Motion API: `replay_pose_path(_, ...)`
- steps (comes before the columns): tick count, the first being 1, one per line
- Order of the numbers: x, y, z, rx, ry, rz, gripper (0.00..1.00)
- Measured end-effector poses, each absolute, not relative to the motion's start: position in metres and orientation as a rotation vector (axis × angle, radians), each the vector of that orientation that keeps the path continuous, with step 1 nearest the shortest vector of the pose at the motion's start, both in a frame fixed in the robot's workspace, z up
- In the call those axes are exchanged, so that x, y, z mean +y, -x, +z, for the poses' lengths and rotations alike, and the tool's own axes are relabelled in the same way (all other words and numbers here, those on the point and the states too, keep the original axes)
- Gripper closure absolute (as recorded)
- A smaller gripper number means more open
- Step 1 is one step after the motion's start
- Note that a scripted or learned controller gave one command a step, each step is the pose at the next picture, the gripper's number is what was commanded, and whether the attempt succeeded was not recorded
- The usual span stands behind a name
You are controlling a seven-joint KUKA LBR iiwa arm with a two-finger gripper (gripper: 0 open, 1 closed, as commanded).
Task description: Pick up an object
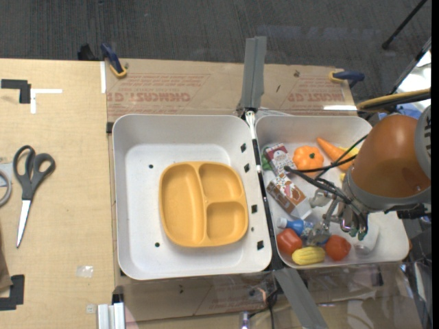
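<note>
- Camera view, looking down: the arm (394, 160) reaches in from the right so that the end effector (334, 219) hangs low in the right bin (391, 242), where the pickable things lie.
- Whether it is released or clenched, I cannot tell; nothing visibly sits in its grasp.
- Candidates crowd just beside it: red piece (289, 240), yellow piece (308, 255), small orange pumpkin (308, 158) farther back.
- The left bin (134, 204) carries a yellow divided tray (204, 203), likely a drop-off spot.
</note>
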State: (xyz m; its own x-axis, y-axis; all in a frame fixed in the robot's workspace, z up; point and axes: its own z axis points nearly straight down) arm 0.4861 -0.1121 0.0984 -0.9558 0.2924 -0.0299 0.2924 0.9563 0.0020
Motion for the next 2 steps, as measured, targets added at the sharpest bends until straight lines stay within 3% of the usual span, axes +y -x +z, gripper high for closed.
replay_pose_path(1, -0.0993, -0.6472, 0.0941, 3.103, -0.512, -0.003, 0.0)
replay_pose_path(2, -0.1009, -0.6474, 0.1036, 3.101, -0.509, -0.009, 1.0)
